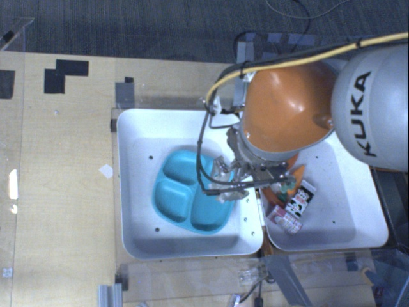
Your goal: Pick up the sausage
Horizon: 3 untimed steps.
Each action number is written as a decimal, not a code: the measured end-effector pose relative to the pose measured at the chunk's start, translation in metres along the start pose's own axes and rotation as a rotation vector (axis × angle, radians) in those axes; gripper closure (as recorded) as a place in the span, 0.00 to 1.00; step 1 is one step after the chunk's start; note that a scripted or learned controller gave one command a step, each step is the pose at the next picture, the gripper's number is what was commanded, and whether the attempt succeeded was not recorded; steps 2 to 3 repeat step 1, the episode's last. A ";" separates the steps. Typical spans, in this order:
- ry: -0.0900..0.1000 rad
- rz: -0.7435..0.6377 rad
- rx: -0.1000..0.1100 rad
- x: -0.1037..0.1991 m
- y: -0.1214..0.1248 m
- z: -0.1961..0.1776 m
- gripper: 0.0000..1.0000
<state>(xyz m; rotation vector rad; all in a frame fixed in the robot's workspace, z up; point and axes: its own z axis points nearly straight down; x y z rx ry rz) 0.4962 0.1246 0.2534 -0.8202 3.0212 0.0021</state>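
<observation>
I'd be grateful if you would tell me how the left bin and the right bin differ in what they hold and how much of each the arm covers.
The left bin holds a blue divided tray; the right bin holds small packaged items near its left wall. The left bin lies mostly in plain sight, while the arm hides much of the right bin. Both are shallow, white and set side by side.

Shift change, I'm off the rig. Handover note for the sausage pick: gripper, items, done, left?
Gripper: low over the right part of the blue divided tray in the left bin; open or shut can't be told, the wrist covers it.
Sausage: can't be identified. An orange item and a black-and-white packet lie in the right bin, partly under the arm.
Done: nothing seen held.
Left: locate the sausage, grasp, lift.
</observation>
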 end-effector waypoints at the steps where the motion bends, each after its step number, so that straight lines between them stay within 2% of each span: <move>1: 0.002 -0.179 -0.002 -0.017 0.031 0.031 1.00; 3: 0.002 -0.179 -0.002 -0.017 0.031 0.031 1.00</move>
